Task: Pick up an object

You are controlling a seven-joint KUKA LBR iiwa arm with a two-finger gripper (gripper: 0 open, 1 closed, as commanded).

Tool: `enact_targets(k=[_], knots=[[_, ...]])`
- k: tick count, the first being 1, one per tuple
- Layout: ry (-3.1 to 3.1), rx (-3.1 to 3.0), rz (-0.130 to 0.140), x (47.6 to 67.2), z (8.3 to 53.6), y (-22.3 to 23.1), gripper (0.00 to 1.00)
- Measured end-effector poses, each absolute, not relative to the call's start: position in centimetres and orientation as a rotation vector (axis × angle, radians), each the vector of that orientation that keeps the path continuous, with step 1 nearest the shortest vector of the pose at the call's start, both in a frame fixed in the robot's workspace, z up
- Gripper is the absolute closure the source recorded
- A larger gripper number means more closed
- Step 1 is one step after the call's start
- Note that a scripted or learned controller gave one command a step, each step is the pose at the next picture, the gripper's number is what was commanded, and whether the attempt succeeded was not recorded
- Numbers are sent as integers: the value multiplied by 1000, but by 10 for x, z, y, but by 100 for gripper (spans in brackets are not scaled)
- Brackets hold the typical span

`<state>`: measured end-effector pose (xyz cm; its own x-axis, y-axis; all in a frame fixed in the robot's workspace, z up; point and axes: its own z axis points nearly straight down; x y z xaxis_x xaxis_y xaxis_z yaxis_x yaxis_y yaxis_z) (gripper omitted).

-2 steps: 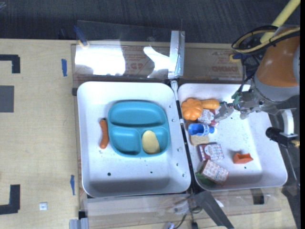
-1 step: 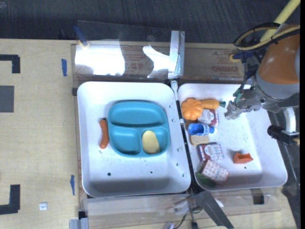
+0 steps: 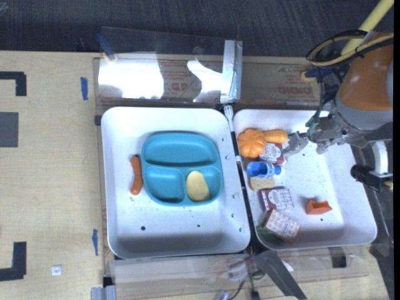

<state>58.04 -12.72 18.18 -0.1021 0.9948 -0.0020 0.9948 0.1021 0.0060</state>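
Counting big to small: one counter (image 3: 44, 167), two white bins, left bin (image 3: 119, 230) with one blue tray (image 3: 178, 155) holding one yellow lump (image 3: 197, 185), one orange stick (image 3: 135, 174) beside it. Right bin (image 3: 350, 224): about seven small items bunched along its left wall, orange block (image 3: 317, 207) alone in open floor. Tool (image 3: 294, 144) near orange gourd (image 3: 252, 142), nothing between fingers; gap unclear.

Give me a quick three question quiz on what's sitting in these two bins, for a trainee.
1. True or false: the yellow item lies in a compartment of the blue tray.
2. Which bin holds the small orange block: A left, B right?
3. Fill in: the long orange sausage-shaped piece lies to the ____ of the blue tray in the camera view.

Key: 1 true. 2 B. 3 left.
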Motion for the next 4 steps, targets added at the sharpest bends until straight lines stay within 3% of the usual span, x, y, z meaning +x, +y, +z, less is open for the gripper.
enact_targets(k=[1, 2, 3, 4], knots=[[2384, 2023, 10, 619, 101, -104, 0], [2434, 1966, 13, 605, 92, -107, 0], [2411, 1999, 12, 621, 191, -73, 0], [2319, 2113, 4, 668, 87, -109, 0]])
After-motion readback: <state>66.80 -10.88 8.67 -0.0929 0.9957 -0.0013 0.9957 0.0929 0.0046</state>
